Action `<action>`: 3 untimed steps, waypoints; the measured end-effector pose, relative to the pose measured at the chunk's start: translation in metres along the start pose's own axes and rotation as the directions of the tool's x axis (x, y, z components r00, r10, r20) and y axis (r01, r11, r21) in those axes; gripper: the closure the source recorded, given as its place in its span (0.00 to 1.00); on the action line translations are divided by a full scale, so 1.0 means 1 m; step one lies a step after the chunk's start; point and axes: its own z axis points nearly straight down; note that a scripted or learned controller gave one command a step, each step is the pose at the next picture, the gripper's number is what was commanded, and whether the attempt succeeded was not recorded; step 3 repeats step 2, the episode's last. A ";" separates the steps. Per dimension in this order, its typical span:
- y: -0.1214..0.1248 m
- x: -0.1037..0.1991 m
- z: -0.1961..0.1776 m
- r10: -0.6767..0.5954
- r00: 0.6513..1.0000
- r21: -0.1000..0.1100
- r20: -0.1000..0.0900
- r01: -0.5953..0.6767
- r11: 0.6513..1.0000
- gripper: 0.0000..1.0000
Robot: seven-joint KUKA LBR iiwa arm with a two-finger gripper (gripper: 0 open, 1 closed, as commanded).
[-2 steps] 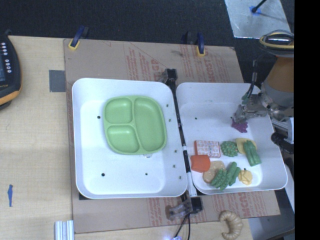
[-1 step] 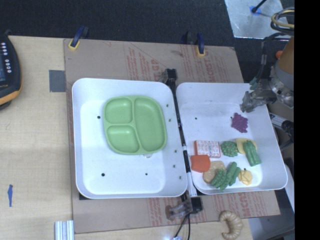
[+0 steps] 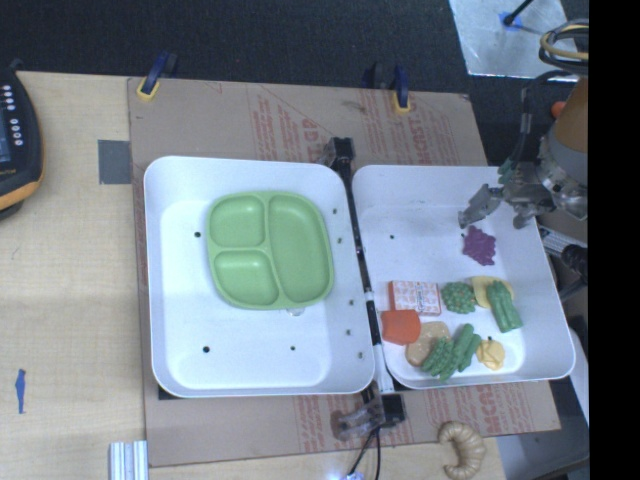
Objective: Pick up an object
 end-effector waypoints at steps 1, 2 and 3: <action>-0.041 -0.023 0.069 0.004 1.000 0.010 -0.001 -0.004 1.000 0.00; 0.023 -0.026 0.101 -0.001 1.000 -0.003 0.000 0.001 1.000 0.00; 0.023 -0.026 0.101 -0.001 1.000 -0.003 0.000 0.001 1.000 0.00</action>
